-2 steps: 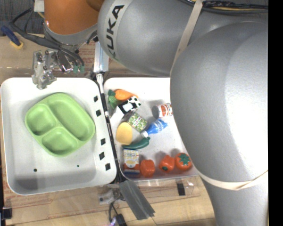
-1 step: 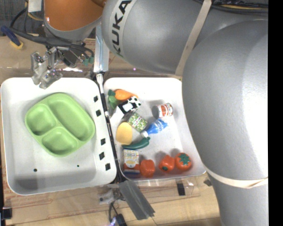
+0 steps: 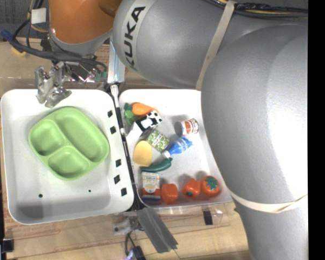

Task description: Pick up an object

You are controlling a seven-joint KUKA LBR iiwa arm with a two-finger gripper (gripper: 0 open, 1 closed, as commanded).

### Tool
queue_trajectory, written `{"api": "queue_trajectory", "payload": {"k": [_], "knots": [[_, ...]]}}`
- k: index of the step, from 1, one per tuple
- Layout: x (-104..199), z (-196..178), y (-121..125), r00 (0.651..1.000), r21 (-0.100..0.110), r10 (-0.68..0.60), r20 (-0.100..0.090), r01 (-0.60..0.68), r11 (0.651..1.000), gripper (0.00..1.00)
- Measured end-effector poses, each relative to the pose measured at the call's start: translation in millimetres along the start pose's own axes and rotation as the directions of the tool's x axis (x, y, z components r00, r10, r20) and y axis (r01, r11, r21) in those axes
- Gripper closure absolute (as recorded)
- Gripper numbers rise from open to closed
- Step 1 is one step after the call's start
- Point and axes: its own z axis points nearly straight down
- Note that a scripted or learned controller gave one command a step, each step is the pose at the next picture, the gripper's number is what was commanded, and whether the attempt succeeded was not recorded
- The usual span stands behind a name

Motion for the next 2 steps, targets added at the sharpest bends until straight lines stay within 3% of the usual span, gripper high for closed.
{"api": "queue_trajectory", "payload": {"k": [1,2], "knots": [[38,62,28,0.945,-0.002,-0.328,-0.002,0.328,0.945,1.0],[89,60,43,0.866,-0.002,-0.5,-0.002,0.5,0.866,1.0]]}}
